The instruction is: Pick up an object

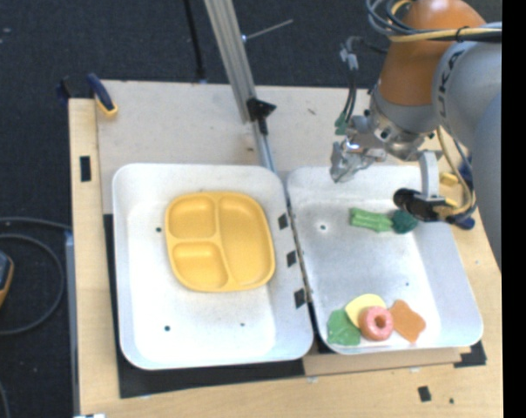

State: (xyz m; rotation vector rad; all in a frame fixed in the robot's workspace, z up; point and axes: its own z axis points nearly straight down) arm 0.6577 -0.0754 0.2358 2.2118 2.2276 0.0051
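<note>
The arm [472, 68] comes in from the right edge of the camera view, at the upper right. Its grey link slopes down and leftward to the orange band [428, 33], which bulges above the wrist. Cables loop over the top of the band and run down beside it. Below the band, the grey wrist narrows to the hand [344, 165], which points down and slightly left. The hand is small and metallic, its tips low at the left end. Nothing can be seen between its fingers.

Yellow tray [219, 240], white bins [141, 320], pink ring [377, 323].
</note>
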